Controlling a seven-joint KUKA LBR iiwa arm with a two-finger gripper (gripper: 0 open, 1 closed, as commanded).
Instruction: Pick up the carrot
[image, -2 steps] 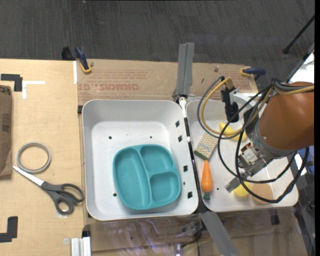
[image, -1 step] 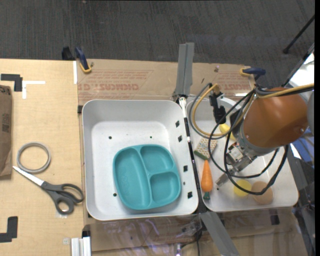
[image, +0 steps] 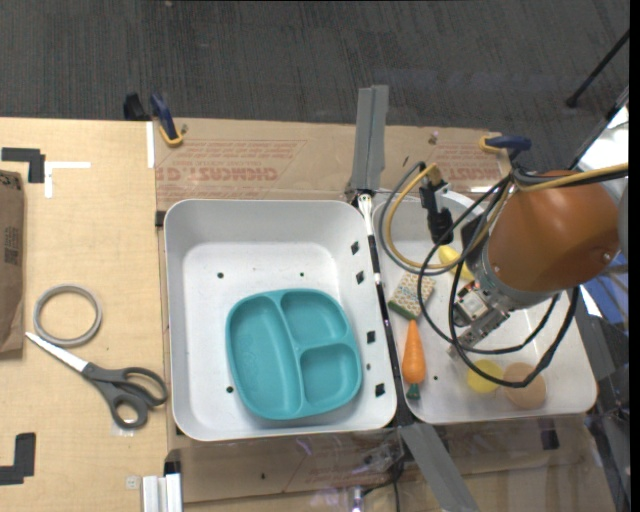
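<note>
Carrot (image: 413, 355) lies along right bin's (image: 560, 400) left wall

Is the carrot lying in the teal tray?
No, the carrot lies in the right bin, by its left wall, apart from the teal tray.

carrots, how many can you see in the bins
1. The carrot lies in the right bin, against its left wall, green end pointing up the view. The arm covers much of that bin, so another could be hidden beneath it.
</note>
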